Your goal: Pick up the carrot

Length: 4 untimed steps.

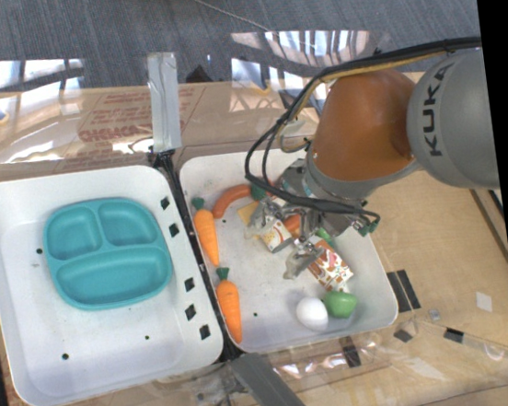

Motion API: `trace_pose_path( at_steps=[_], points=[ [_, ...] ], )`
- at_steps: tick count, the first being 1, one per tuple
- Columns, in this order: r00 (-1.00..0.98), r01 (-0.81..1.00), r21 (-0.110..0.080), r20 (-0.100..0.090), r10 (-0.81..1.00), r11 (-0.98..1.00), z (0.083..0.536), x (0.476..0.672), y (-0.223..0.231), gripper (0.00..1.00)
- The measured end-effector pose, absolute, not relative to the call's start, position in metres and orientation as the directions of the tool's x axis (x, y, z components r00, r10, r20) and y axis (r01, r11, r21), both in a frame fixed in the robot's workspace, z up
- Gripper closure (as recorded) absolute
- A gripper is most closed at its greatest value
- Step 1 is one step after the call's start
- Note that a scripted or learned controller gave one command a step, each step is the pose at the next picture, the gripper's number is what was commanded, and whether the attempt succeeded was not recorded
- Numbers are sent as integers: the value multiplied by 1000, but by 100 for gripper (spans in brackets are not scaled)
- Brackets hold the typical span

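Clutter is the main hazard in the right-hand shallow white plastic bin (252, 332). Nearest the camera, at its 6 o'clock edge, sit a white egg-shaped ball (312, 312) and a round green fruit (341, 304), touching each other. At 7 o'clock lies one long orange carrot with a green top (229, 307), hard against the bin's left wall; a second orange carrot (206, 234) lies just beyond it at 9 o'clock, along the same wall. Either could be the target, and a wall-hugging carrot leaves little room for a finger on that side, so a descent there might jam on the rim or roll the carrot away.

Mid-bin, the two-finger gripper (303, 254) hangs over a small printed red-and-white carton (330, 268) and other packets, well apart from both carrots. Whether its pincer is apart or together I cannot tell. Closing here would likely catch a packet instead.

Farther, at 11 o'clock, a curved orange-red sausage-shaped toy (231, 198) could be mistaken for a carrot. The left white bin (34, 366) holds a teal three-compartment plastic plate (105, 251).
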<state>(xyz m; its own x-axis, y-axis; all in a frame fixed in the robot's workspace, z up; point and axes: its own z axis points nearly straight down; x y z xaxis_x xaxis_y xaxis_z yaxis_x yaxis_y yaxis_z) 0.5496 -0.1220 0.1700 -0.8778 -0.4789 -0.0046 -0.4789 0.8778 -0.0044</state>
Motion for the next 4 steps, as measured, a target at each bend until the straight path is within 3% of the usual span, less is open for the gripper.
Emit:
trace_pose_path(
  at_steps=[1,2,3,4],
  points=[
    [-882,-472,-9,-4,-472,881,95,584,-101,0],
    [-890,-455,0,-2,-455,890,92,508,-91,0],
    [-722,-691,-3,-4,-691,723,193,486,-47,0],
    [-752,-658,-18,-14,-658,753,99,508,-102,0]
  ],
)
